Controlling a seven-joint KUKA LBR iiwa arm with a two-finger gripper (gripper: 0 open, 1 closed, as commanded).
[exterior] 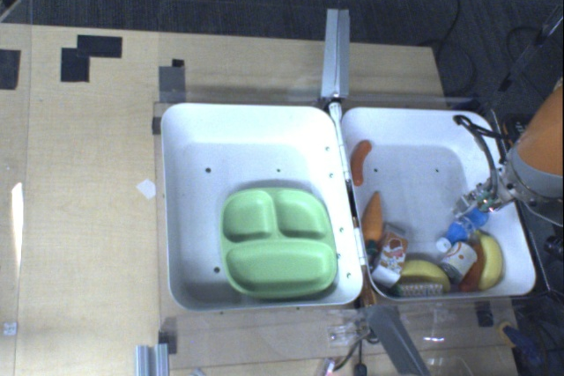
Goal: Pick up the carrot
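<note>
The tapered orange carrot (pixel 374 217) lies in the right-hand shallow white bin (pixel 414 145), against the wall it shares with the left-hand white bin (pixel 189 189), just below a reddish sausage-shaped piece (pixel 360 162). The metal two-finger pincer (pixel 482 197) hangs well to the carrot's right, above a small blue-capped bottle (pixel 460 230); whether it is clenched or released cannot be told. A green divided plastic tray (pixel 278 239) rests left of the carrot, across that wall.

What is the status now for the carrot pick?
Claw at right bin's right side, apart from carrot. Carrot against left wall, untouched. Sausage above it, carton below.
</note>
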